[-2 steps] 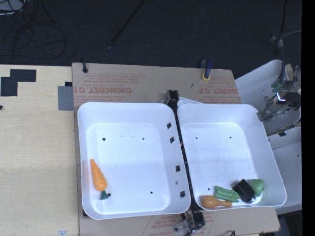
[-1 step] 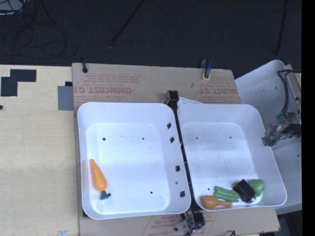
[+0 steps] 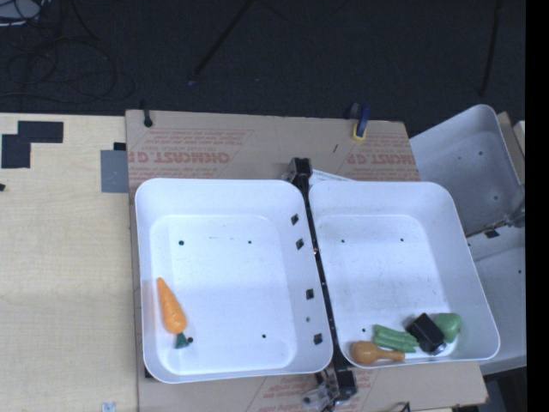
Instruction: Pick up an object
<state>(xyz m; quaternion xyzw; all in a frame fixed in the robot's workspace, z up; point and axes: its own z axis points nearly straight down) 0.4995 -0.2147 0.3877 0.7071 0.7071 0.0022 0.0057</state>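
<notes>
Left bin: one orange carrot lies in the lower left corner, close to the left wall. Its long axis runs nearly up and down the frame, green stub toward the lower edge. The carrot lies alone, well apart from everything else.

Right bin: four items are crowded in the lower right corner. From left to right they are an orange gourd, a green pod, a black block and a green lump. The pod touches the gourd and the block, and the block overlaps the lump. Gourd and pod both lie roughly across the frame.

Judgement: since the arm enters from the right of the frame, the cluster is the nearer target, but it is crowded against the wall. The carrot offers the cleaner grasp, across its narrow width.

Jaws: their state cannot be told, and nothing is seen to be held.
</notes>
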